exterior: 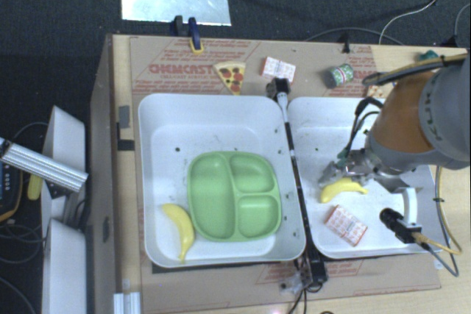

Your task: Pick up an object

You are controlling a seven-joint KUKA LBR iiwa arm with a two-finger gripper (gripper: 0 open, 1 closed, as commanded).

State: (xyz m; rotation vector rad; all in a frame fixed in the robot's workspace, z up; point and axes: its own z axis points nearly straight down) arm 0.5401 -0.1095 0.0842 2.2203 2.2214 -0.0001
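- The grey arm with the orange band [401, 118] is reaching in from the right and is hanging over the right bin [316, 121].
- The gripper [337, 174] is pointing down and to the left, low over the floor of this bin, near its middle.
- Its metal fingers [329, 173] are lying just above the left end of a yellow banana [343, 190]; I cannot tell if the claw is wide, narrow or closing on the fruit, because the wrist is covering the gap.
- This banana is lying on the white floor of the right bin, just below the gripper, with its curve turned up.
- A small red and white packet [346, 224] is lying in the same bin, near the front wall, just under the banana but apart from it.
- The left bin [158, 121] is holding a green divided plate [235, 195] with three compartments.
- A second yellow banana [179, 229] is lying in the left bin at the front left corner, touching the left rim of the plate.
- Behind the bins, on the brown cardboard [169, 62], a toy pizza slice [231, 76], a red and white packet [279, 69] and a small green can [341, 74] are lying in a row, well apart from each other.
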